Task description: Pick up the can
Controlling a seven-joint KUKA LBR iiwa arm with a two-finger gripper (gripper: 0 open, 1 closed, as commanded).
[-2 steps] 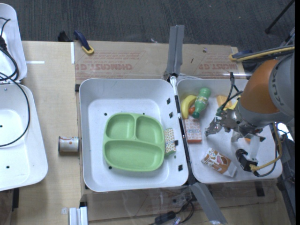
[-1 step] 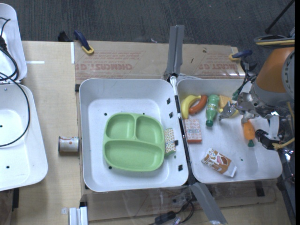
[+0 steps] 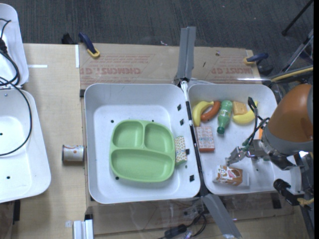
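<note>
The can [image 3: 73,154] is lying on its side out on the desk [image 3: 55,88], just beside the left wall of the left bin [image 3: 94,133], outside both bins altogether, its round end facing the camera. That placement looks like the whole problem here: the end effector [image 3: 235,157] hangs low over the right bin [image 3: 266,96], well apart from the can, with the full width of the left bin between them. Its thin metal fingers [image 3: 232,158] point down and to the left, and they appear slightly parted with nothing between them, so it carries nothing. Directly below it sits a small brown snack packet [image 3: 231,175], and near it a red-and-white box [image 3: 205,138] rests against the bin's left wall. Up at the back of that bin there's a cluster: a yellow banana [image 3: 199,111], an orange-red sausage-shaped piece [image 3: 211,111], a green bottle [image 3: 224,116] tilted on its side, and another yellow piece [image 3: 243,117] by a tan block. The left bin holds a green divided tray [image 3: 143,151] with a small patterned packet [image 3: 180,150] touching its right edge. To my eye the arm needs to lift clear of the divider between the bins and travel far left, past the tray and over the bin's wall, and a can lying flat may roll when touched.
</note>
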